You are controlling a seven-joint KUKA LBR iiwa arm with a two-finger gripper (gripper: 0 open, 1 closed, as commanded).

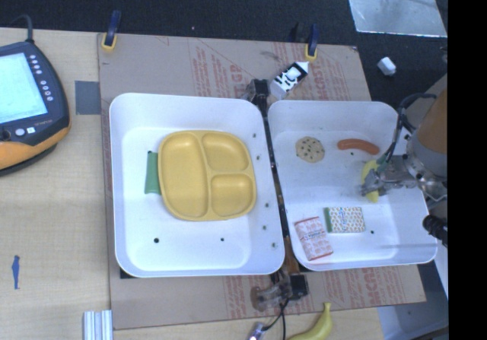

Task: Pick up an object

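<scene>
Gripper (378, 182) sits low in the right-hand shallow white bin (380, 255), near its right wall, reaching in from the right of the camera view. Between the metal fingers I see a small yellow-green object (370, 173), so I log it as clamped on that piece, though the object is too small and blurred for me to name. Grey arm with the orange band (434, 129) sits just above the wrist at the frame edge.

Same bin, other contents: round brown cookie (310, 149) toward the back left, orange-red sausage (358, 145) just right of it and close behind the gripper. Green-edged speckled flat packet (345, 220) lies near the front, with a red and white sachet (312, 237) beside it at the front left corner.

Left-hand white bin (129, 179) carries a yellow three-compartment plastic tray (205, 175), with a green flat piece (151, 172) showing from under its left edge.
</scene>
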